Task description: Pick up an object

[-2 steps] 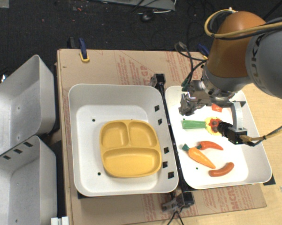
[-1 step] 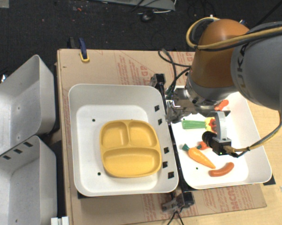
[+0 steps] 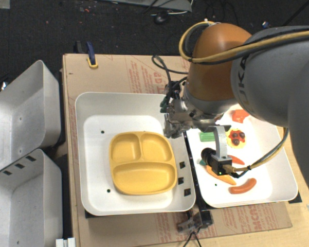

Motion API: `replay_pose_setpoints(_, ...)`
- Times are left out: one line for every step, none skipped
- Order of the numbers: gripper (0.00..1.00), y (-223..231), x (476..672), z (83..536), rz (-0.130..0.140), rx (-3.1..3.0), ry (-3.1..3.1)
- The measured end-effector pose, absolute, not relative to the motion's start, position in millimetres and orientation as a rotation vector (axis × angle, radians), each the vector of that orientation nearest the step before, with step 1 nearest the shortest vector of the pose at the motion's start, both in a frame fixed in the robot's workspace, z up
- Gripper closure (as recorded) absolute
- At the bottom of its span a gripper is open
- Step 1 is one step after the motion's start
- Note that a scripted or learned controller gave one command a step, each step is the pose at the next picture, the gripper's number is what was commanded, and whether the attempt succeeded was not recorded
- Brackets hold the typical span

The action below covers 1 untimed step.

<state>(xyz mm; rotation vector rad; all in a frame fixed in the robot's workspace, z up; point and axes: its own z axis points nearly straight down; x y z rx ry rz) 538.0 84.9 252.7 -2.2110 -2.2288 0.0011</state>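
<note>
A grey robot arm (image 3: 277,71) with a broad orange band reaches in from the right of the view. It ends in a dark gripper (image 3: 174,123) that hangs over the shared edge of two shallow white bins on a brown surface (image 3: 118,71). The wrist above hides the gripper's tip, so whether it is spread or pressed together cannot be told. Nothing can be seen held in it.

Below and just left of the gripper, in the left bin (image 3: 92,138), lies a yellow divided plate (image 3: 143,163) with three compartments. It is apart from the gripper.

The loose toy foods lie in the right bin (image 3: 283,189), all on the gripper's right. Nearest is a small green block (image 3: 206,136), just beside the gripper. Further right at about the same height is a yellow piece with dark red spots (image 3: 237,137). Above that is an orange-red piece (image 3: 240,116), close under the arm. Lower down sits an orange carrot (image 3: 222,178), and just beyond it a red sausage (image 3: 242,186), the farthest from the gripper. A thin red sliver (image 3: 237,160) lies between the spotted piece and the carrot.
</note>
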Motion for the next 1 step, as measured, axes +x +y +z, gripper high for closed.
replay_pose_setpoints(0.0, 82.0, 538.5, 252.9, 0.002, -2.219, -2.223)
